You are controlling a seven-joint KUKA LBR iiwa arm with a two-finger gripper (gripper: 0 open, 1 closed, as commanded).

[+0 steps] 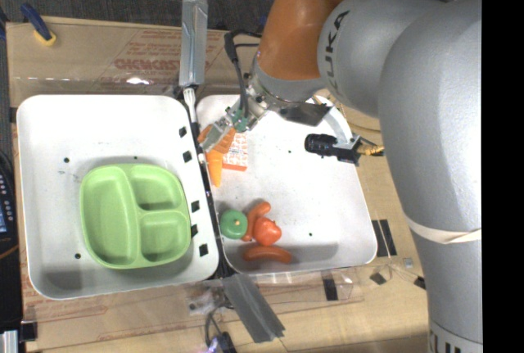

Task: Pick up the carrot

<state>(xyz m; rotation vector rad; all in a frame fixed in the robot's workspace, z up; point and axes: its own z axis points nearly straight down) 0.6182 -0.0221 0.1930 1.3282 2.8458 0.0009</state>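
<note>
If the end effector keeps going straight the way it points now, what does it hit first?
Probably the carrot, lying just below and left of the end effector by the right bin's left wall. Depth is unclear from above.

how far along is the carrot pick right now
Done: the arm has reached into the right bin, with the gripper at its left wall, right above the carrot. In hand: apparently closing in on the carrot, which lies on the bin floor beside an orange-and-white packet. Left: a grasp I cannot confirm, and the lift.

Divided plate (135, 216) in left bin (49, 130); carrot (214, 166) seemingly in right bin (327, 196).
</note>
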